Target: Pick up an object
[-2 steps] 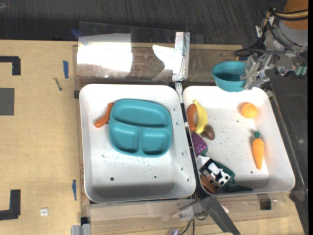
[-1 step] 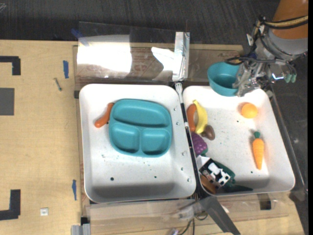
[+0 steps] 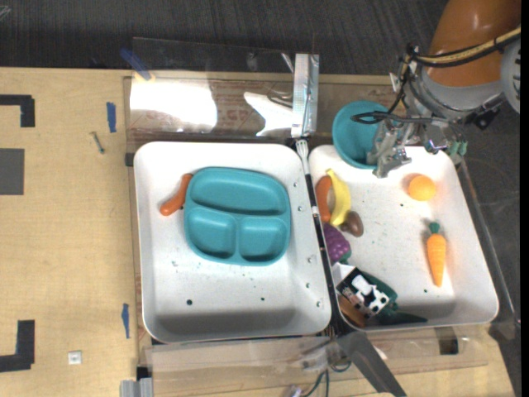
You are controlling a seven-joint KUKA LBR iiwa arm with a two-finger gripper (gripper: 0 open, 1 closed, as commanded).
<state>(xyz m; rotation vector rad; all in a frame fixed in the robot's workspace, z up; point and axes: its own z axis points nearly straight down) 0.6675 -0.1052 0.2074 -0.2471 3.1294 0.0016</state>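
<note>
My gripper hangs over the back of the right bin, at the right rim of a teal bowl. Whether it touches the bowl I cannot tell. An orange fruit lies just right of the gripper on the bin floor. A carrot lies nearer the front right. Along the bin's left wall are a yellow banana, a brown oval piece and a purple grape bunch. A black-and-white toy sits at the front left corner.
The left bin holds a teal divided plate and an orange sausage beside the plate's left edge. A metal divider stands behind the bins. The grey arm with its orange band reaches in from the upper right.
</note>
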